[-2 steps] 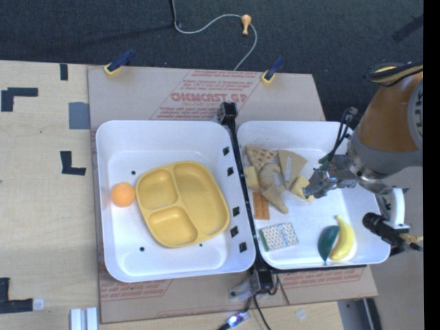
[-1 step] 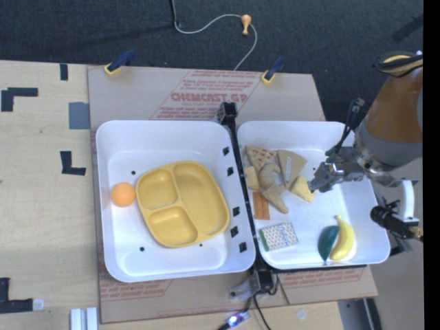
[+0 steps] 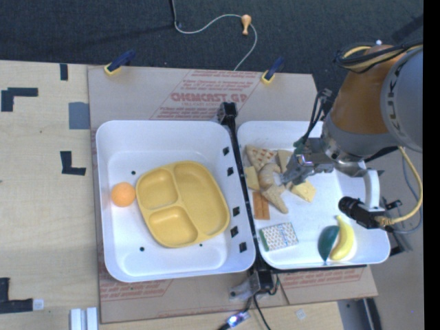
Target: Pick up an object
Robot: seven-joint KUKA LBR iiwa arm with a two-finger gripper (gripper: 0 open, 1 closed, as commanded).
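Note:
My gripper (image 3: 291, 174) hangs low over the right bin (image 3: 364, 256), its tips down among a heap of pale tan food pieces (image 3: 267, 177). A yellowish wedge (image 3: 303, 192) lies just right of the tips and a tan wedge (image 3: 276, 198) just below them. Nothing shows clearly between the fingers. Nearer the bin's front lie a speckled square sponge (image 3: 278, 236), a yellow banana (image 3: 344, 240) and a dark green piece (image 3: 327, 240) beside it.
The left bin (image 3: 113, 143) holds a yellow divided plate (image 3: 182, 203) and a small orange ball (image 3: 123, 194). A black divider (image 3: 237, 177) runs between the bins. Cables and a black fitting (image 3: 361, 212) hang from the arm over the right bin's right side.

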